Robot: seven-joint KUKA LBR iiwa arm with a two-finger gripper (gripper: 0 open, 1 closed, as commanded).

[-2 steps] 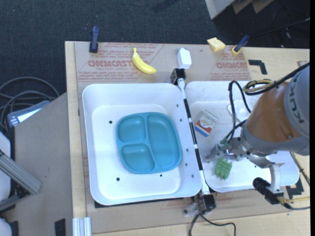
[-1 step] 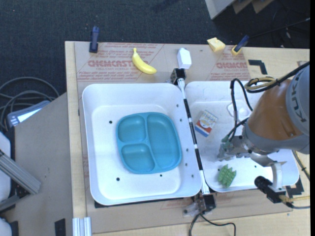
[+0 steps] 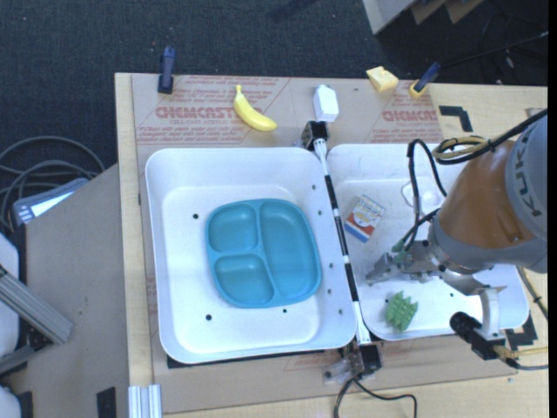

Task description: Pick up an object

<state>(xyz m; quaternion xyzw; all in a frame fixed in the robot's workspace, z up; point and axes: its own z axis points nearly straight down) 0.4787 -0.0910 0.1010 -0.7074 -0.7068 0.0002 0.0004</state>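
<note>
Pincer [image 3: 389,266] hovers just above green toy [image 3: 400,310].

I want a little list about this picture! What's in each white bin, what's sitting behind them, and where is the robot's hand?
left bin: a blue tray with three compartments, lying flat
right bin: a small red, white and blue packet and a green bumpy toy
behind the bins: a yellow banana and a yellow block on the bench
robot arm: reaches in from the right, over the right bin
hand: low in the right bin, between the packet and the green toy
</note>
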